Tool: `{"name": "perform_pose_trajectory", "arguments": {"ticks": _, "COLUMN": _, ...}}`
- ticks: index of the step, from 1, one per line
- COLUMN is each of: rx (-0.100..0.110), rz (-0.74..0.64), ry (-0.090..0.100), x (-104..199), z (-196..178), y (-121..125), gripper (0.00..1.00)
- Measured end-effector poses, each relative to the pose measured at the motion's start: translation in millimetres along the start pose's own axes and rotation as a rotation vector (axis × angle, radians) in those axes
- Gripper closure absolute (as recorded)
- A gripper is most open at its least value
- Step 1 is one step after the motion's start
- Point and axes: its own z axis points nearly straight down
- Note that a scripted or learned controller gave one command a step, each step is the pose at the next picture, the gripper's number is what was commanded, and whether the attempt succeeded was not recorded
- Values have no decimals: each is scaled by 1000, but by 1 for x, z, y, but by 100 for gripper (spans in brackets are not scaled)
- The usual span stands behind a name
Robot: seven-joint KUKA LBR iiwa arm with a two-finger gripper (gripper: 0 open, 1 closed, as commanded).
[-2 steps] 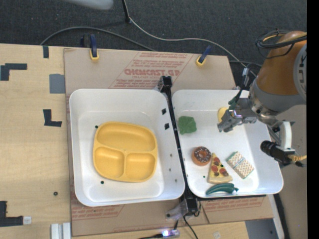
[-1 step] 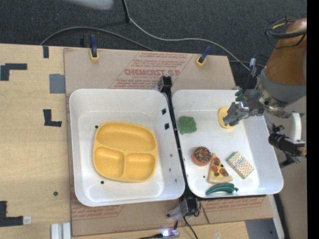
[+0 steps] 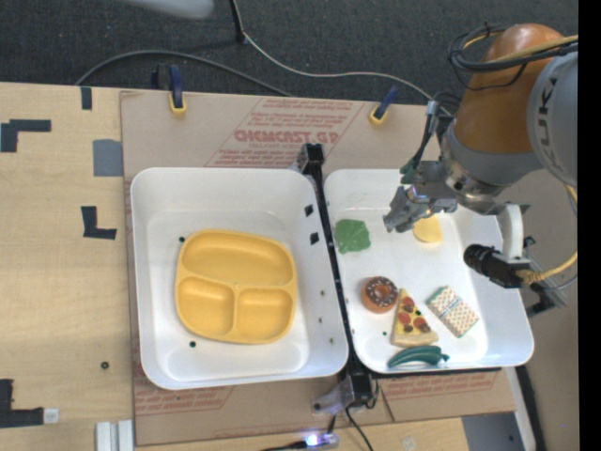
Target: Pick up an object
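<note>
Where cardboard (image 3: pixel 282 134) reads "CHENCAST", hand (image 3: pixel 406 212) hovers over right bin (image 3: pixel 512 346).

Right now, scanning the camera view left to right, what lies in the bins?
Yellow tray → green piece → donut → pizza slice → patterned block.
</note>
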Motion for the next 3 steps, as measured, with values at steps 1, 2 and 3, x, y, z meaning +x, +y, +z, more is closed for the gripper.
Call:
{"name": "perform_pose_trajectory", "arguments": {"ticks": 1, "rx": 2, "rz": 2, "ry": -1, "x": 42, "z": 15, "y": 11, "gripper": 100}}
{"name": "perform_pose_trajectory", "arguments": {"ticks": 2, "rx": 1, "rz": 1, "ry": 0, "x": 90, "z": 25, "y": 29, "gripper": 100}}
{"name": "perform_pose_trajectory", "arguments": {"ticks": 3, "rx": 0, "rz": -1, "ry": 0, "x": 152, "z": 29, "y": 34, "gripper": 100}}
